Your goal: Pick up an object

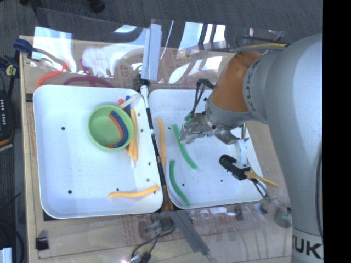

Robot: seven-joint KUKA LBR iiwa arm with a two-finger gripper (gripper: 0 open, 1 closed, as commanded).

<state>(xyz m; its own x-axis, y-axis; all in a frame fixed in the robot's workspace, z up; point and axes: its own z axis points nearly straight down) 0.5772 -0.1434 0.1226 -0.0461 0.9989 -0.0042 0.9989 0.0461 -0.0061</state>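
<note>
While I'm watching from my desk, the gripper point(189, 129) hangs low in the right bin point(214, 199), and honestly I can't tell whether its fingers are apart or together. A green strip point(184, 147) lies right under the fingertips, another green strip point(176, 183) further below them. The green bowl point(111, 127) sits well off to their left in the left bin point(66, 174).

White letters "UK", cut off, stand on the arm's base point(307, 245).

white bins point(66, 174) smooth plastic, slight sheen; green bowl point(104, 127) matt plastic; green strips point(176, 182) perhaps rubbery.
</note>
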